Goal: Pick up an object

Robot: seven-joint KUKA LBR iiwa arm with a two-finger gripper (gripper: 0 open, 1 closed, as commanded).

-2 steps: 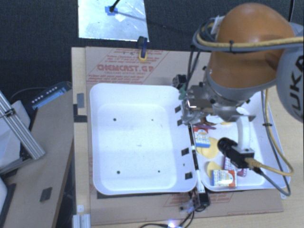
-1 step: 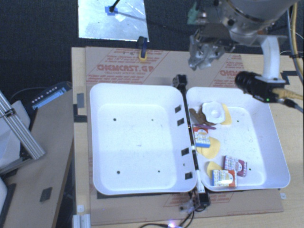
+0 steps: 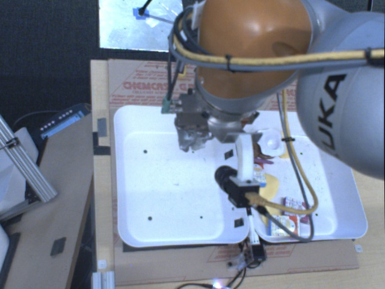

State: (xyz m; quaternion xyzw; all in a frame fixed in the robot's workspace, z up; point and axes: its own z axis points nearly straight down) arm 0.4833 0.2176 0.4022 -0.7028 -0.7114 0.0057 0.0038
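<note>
2 white bins [image 3: 150,221] on the bench, 1 arm [image 3: 258,35] above them; packets [image 3: 287,212] fill the right bin. can't tell how the jaws stand.

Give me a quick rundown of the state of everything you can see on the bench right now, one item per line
Left bin: flat on the bench, bare floor showing.
Right bin: holds a small heap of items, partly hidden by the arm.
Arm: reaching in over the bins, wrist low above the divide.
Gripper: hanging over the left bin's far edge, nothing seen between its fingers.
White cup: lying in the right bin.
Yellow packet: lying in the right bin, partly covered.
</note>
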